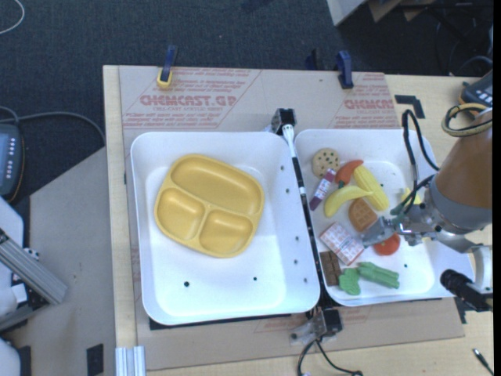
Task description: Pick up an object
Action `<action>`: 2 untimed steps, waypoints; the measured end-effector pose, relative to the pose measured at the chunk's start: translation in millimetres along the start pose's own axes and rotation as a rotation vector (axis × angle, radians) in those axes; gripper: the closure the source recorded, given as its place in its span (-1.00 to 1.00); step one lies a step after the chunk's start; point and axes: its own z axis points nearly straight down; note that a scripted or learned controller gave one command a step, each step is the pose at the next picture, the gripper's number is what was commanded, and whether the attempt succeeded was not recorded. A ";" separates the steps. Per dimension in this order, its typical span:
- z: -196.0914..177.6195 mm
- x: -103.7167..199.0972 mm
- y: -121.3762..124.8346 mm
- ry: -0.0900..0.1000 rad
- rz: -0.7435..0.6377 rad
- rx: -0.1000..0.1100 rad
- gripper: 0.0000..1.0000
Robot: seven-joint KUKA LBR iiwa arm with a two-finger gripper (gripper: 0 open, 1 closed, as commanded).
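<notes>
Currently, two white bins are seen side by side on the surface (235, 92). The left bin (156, 288) carries a yellow tray (209, 204) with three compartments, lying flat near the bin's upper middle.

The right bin (419, 280) carries the loose objects. A cookie (326, 160) lies at its upper left. Just right of it an orange piece (350, 169) and a corn cob (369, 188) are found, with a banana (343, 200) touching the cob's lower side. A dark red tube (322, 189) lies slanted beside the banana. A brown piece (362, 214) rests below the banana. A red-and-white card (341, 243) lies at the lower left, with a dark brown bar (329, 268) just below it. Two green pieces (366, 276) lie near the bin's lower edge. A red round item (387, 245) is seen just beside the card, partly covered.

The arm (470, 186) reaches in from the right. The jaws (389, 232) are placed low over the red item, between the brown piece and the green pieces. Whether they are apart or together cannot be told, and no object is seen between them.
</notes>
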 end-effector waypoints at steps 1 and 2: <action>49.2 1.8 2.3 0.004 -0.002 -0.008 -1.00; 34.9 1.3 4.4 0.001 -0.002 -0.017 1.00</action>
